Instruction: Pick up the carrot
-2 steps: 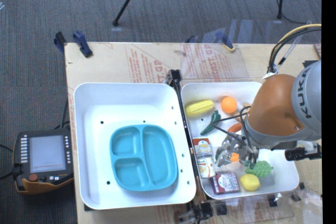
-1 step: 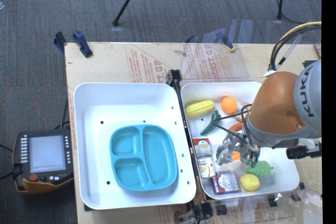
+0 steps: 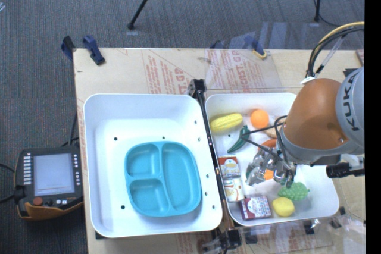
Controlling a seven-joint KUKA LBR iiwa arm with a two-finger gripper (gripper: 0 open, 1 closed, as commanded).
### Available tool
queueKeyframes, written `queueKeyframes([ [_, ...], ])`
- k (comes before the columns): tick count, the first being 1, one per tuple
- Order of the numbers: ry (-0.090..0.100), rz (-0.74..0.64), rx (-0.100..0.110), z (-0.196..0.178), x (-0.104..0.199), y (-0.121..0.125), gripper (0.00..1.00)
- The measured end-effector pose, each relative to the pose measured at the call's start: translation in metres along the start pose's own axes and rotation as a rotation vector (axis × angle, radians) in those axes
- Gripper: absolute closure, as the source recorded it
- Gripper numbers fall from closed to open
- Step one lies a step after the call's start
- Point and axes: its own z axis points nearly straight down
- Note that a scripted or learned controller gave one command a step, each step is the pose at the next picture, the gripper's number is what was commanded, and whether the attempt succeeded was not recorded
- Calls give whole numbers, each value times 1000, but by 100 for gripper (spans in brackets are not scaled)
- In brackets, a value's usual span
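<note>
Carrot [image 3: 269, 174]: one, at jaws [image 3: 271, 177].

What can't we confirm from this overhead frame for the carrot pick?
- Orange carrot: mostly hidden under the hand; only small orange patches show, so its length and lie are unclear.
- Grip state: too cluttered to tell.
- Right white bin: its upper right area is covered by the orange wrist band.
- Small printed packets: labels too small to read.

Reaches in from the right, orange band above the wrist. Gripper [image 3: 269, 174] pointed downward, low over the right-hand bin [image 3: 315, 202].
</note>
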Motion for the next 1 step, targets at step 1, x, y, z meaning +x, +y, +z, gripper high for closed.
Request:
queueKeyframes([
  [1,-1,-6,-1,-9,-1,1,100],
])
